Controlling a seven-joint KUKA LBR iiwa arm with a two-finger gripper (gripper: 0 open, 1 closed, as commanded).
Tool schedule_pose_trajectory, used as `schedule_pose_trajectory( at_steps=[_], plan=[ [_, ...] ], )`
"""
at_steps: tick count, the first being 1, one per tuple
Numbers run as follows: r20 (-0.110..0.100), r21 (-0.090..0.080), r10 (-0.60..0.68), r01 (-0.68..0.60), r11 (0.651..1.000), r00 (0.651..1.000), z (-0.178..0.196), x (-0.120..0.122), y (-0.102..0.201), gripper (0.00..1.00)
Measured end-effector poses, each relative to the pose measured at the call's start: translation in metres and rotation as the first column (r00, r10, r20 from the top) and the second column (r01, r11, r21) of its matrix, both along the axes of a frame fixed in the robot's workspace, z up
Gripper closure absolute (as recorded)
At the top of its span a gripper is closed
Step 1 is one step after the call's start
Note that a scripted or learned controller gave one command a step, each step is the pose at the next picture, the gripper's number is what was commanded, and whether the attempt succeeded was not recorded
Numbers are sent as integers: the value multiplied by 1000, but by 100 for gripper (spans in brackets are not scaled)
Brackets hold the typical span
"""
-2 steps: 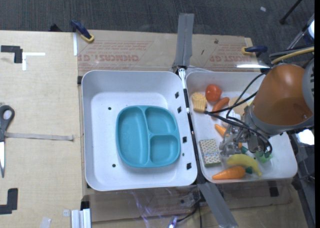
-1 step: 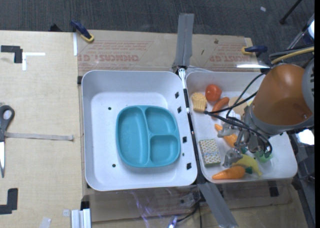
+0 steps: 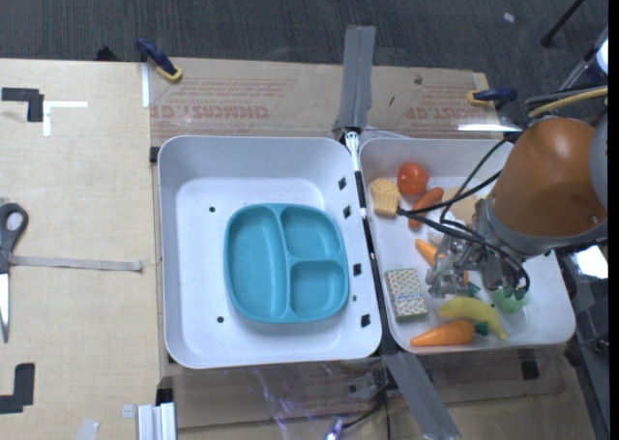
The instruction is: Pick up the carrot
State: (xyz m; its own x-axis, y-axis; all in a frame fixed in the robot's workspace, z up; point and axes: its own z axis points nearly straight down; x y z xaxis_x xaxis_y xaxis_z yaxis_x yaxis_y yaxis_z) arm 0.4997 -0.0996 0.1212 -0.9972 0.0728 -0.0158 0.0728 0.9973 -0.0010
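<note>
The carrot (image 3: 443, 335) is orange and lies flat near the front wall of the right bin (image 3: 551, 332), pointing left. My gripper (image 3: 449, 272) hangs low over the middle of that bin, a little behind the carrot and apart from it. It sits just above a yellow banana (image 3: 471, 311) and beside a speckled cracker-like block (image 3: 406, 293). The orange band of the arm (image 3: 546, 177) covers the bin's right part.
A red tomato (image 3: 412, 178), a corn cob (image 3: 385, 197), a reddish sausage (image 3: 427, 201) and a small orange piece (image 3: 426, 251) lie in the right bin's back half. A green item (image 3: 511, 301) peeks out by the banana. The left bin (image 3: 184, 235) holds a teal divided plate (image 3: 286, 262).
</note>
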Motion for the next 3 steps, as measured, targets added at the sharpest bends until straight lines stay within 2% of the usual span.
schedule_pose_trajectory(
  at_steps=[1, 2, 3],
  plan=[
    [0, 0, 0, 0, 1000, 1000, 0, 0, 0, 0],
    [-12, 2, -417, 417, 909, 909, -26, 11, 1, 0],
    [-11, 5, -414, 414, 910, 910, -16, 13, 2, 100]
  ],
)
